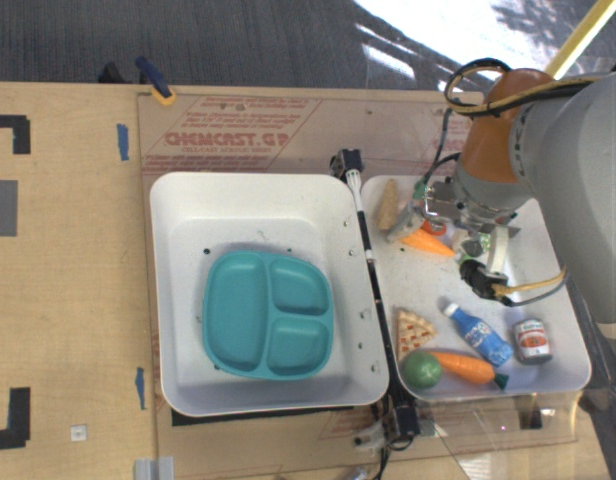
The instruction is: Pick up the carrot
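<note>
A carrot (464, 367) with a green stub lies along the front wall of the right bin (563, 268), between a green ball and a small can. My gripper (451, 226) hangs low over the far part of that bin, below the orange wrist band. Well behind the carrot, it sits just above a small orange wedge-shaped piece (428, 241). The arm's body hides much of the gripper, and I see nothing held in it.
The right bin also holds a tan bread roll (389, 206), a pizza slice (413, 330), a green ball (422, 369), a blue-and-white bottle (480, 334) and a red-labelled can (532, 340). A teal divided plate (268, 313) sits in the left bin (188, 208).
</note>
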